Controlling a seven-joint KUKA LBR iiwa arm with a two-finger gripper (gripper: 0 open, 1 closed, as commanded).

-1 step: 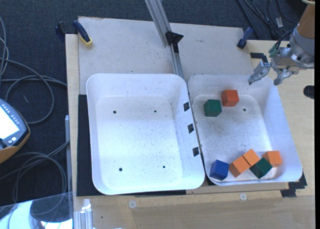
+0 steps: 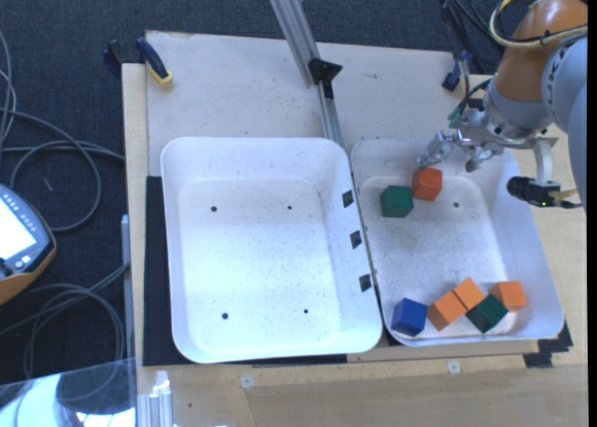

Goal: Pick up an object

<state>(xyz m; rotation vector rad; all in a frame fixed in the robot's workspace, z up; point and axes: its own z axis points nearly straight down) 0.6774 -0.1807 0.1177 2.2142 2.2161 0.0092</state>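
Orange cube (image 2: 427,183) is seen in the right bin (image 2: 522,239), upper part, with a green cube (image 2: 396,201) just beside it (lower left). Gripper (image 2: 457,147) is parked just above it, fingers spread, nothing held. Blue cube (image 2: 409,315) and orange-green cluster (image 2: 478,302) are piled at the bin's lower edge.

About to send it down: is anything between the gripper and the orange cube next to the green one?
Nothing visible. The gripper sits just above the orange cube, with bare bin floor between; the green cube lies on the cube's far side.
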